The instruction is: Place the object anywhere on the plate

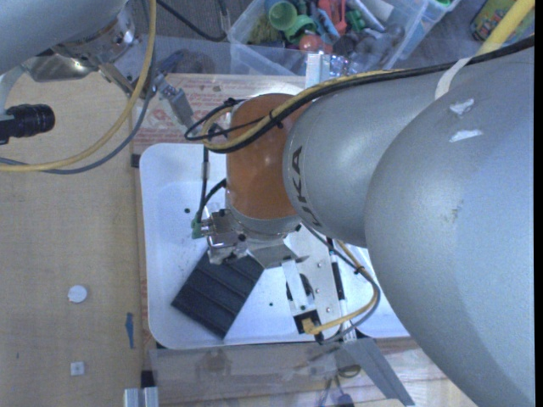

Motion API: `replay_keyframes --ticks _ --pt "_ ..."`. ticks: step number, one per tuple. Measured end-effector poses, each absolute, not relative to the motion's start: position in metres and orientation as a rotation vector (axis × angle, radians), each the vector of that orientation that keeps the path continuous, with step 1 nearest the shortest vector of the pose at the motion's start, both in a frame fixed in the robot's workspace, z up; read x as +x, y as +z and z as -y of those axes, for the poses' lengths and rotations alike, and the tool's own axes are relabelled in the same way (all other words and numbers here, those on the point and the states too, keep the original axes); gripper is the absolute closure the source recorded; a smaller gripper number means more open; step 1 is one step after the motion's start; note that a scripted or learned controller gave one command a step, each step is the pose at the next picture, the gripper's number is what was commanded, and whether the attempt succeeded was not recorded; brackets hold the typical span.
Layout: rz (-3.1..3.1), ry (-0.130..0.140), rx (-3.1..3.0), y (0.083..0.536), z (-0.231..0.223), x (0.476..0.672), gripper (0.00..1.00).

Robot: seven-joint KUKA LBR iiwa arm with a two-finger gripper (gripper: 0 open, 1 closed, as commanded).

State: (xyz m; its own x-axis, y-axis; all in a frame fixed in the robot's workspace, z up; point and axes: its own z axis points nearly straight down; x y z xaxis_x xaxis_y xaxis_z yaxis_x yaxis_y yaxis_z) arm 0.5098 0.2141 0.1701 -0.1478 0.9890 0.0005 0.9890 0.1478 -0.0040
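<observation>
Dark ribbed block [217, 292] in white bin [165, 227] (arm [407, 193] overhead).

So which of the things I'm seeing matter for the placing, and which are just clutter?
Job:
- dark ribbed block, lying in the white bin
- gripper, right above the block

Just lying about:
- clear tub of toys behind the bench
- small white disc on the wood

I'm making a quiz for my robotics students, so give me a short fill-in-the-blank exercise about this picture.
1. The band above the arm's wrist is ____.
2. The ribbed slab lying in the white bin is coloured ____.
3. The clear tub of toys sits at the ____ of the view.

Missing words: orange; black; top
</observation>
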Motion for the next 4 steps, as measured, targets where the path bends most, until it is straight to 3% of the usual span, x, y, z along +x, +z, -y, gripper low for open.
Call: replay_keyframes --ticks 1,2,3,4 --pt "2.476 0.0 -1.934 0.273 -0.129 0.505 1.0" --pt "2.53 -0.001 -1.864 0.356 -0.192 0.528 1.0" --pt "2.553 -0.003 -1.835 0.363 -0.21 0.562 1.0" --pt "2.57 -0.004 -1.813 0.327 -0.207 0.605 1.0"
